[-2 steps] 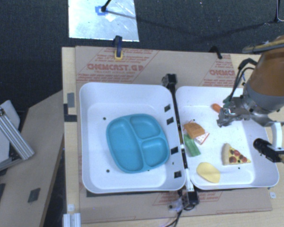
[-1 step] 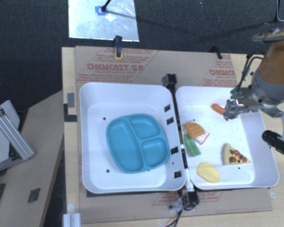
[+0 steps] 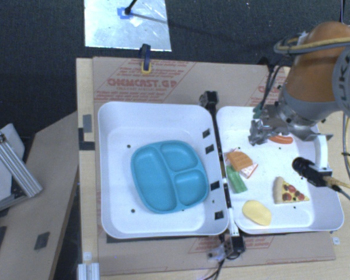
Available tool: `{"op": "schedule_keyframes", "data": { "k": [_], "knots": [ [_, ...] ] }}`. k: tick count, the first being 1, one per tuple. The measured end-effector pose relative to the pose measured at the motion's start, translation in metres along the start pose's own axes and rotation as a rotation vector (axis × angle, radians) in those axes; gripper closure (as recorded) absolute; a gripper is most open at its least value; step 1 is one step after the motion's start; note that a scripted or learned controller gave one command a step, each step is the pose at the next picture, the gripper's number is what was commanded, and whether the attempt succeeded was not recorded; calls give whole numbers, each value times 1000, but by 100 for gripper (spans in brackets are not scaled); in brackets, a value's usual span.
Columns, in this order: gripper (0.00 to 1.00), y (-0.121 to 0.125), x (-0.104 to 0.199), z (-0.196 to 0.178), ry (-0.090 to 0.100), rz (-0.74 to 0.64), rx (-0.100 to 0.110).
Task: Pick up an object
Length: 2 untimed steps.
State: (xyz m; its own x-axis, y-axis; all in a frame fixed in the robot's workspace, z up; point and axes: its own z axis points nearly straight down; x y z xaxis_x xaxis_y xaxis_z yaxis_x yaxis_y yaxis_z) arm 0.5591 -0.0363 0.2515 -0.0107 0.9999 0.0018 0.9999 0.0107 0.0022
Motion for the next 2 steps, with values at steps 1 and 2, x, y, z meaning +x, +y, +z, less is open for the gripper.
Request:
{"op": "schedule_keyframes", "data": {
  "k": [1,2],
  "knots": [
    [100,8,56,-2,0,0,-1],
    [100,14,112,20,0,1,3]
  ]
}}
